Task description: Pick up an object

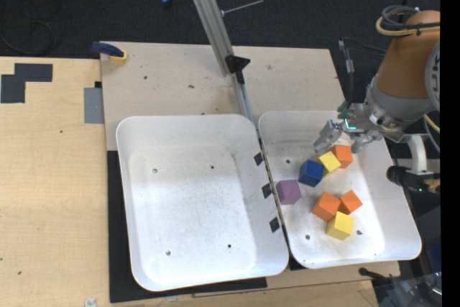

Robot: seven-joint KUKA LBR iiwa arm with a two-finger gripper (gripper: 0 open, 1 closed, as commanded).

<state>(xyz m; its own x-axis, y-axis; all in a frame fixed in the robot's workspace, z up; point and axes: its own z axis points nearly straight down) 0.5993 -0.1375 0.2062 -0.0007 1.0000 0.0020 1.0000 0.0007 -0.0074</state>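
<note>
My gripper [341,142] hangs over the back of the right bin [402,241], its fingers spread apart with nothing between them. Right beneath and in front of it lie a small orange block [344,154] and a yellow block [330,161], touching each other. A blue cube [311,172] sits just left of the yellow one. Closer to the bin's left wall rests a purple block [288,191]. Toward the front there are two orange blocks [327,205] [351,201] and another yellow block [341,225], huddled together.
The left bin [144,154] stands beside the right one, with black clips [267,189] along their shared edge. A slanted aluminium bar [212,18] rises behind the bins. The grey and orange arm [406,75] comes in from the right.
</note>
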